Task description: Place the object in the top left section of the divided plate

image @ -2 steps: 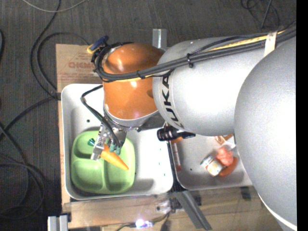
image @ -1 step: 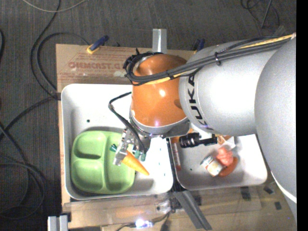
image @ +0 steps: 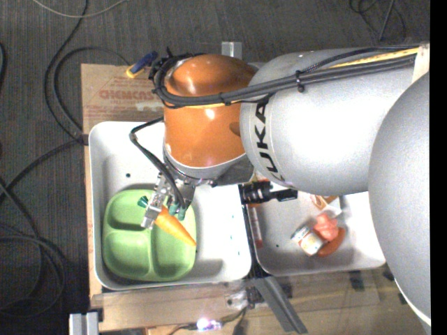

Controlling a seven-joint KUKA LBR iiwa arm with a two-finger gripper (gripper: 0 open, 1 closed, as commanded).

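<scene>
The table (image: 112,93), a brown board with red print showing at its far left corner, carries two shallow white bins side by side. The left bin (image: 105,145) sits toward the table's left edge; the right bin (image: 349,257) touches it along the middle. A blue-and-yellow clip (image: 142,63) sits at the far edge.

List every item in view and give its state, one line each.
Gripper: above the plate, fingers around the carrot's end.
Carrot: tilted, over the plate's right side.
Green plate: flat in the left bin.
Can: lying in the right bin.
</scene>
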